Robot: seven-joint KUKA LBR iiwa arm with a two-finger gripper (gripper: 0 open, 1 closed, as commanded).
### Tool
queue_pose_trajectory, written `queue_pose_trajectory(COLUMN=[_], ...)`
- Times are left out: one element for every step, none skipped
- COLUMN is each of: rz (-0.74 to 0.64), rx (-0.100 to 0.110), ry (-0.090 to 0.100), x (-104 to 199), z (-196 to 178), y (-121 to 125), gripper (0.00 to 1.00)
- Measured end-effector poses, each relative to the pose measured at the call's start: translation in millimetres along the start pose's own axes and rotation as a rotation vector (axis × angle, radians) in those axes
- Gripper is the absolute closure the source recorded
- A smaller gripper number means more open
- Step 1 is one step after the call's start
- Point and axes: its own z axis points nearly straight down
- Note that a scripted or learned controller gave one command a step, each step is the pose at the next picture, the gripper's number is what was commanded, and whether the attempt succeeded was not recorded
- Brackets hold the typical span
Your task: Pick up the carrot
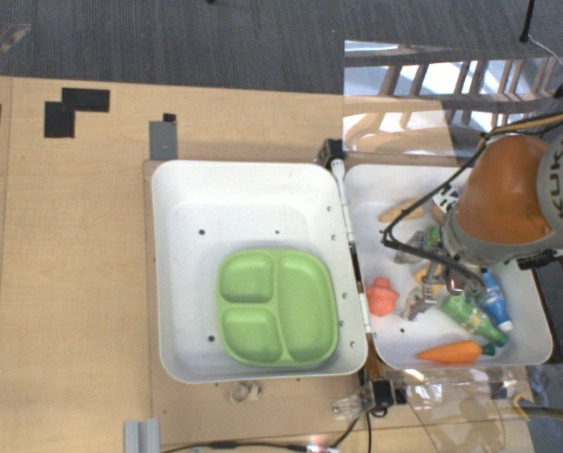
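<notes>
The carrot [450, 353] lies on its side at the near edge of the right bin [391, 351], close to that bin's near right corner, its pointed end toward the left. Just beyond it, touching or almost touching its thick end, a green bottle-like item [471, 314] lies tilted, with a blue object [494, 302] beside it toward the bin's right wall. Left of these, near the wall shared by the two bins, sits a small pink-red item [383, 296]. The gripper [429, 291] hangs over the middle of the right bin, above the floor between the pink item and the green one, well apart from the carrot and with nothing seen between its tips; its fingers [417, 306] look slightly spread, though clutter beneath them blurs the outline. Black cable loops run from it up to the orange band [503, 189] of the arm, which comes in from the right and covers the far right part of the bin. A pale stick-like piece [401, 209] lies past the gripper toward the bin's far side. In the left bin [234, 187], a green divided plate [277, 305] with three compartments rests in the near half, closer to the shared wall. Both bins stand on the wooden bench [64, 281], which carries black square markings [74, 109] near its far left corner.
</notes>
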Motion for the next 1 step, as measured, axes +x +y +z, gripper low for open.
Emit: queue_pose_trajectory(rz=[0.0], rx=[0.0], ry=[0.0], x=[-0.1], z=[0.0], y=[0.1], gripper=[0.0])
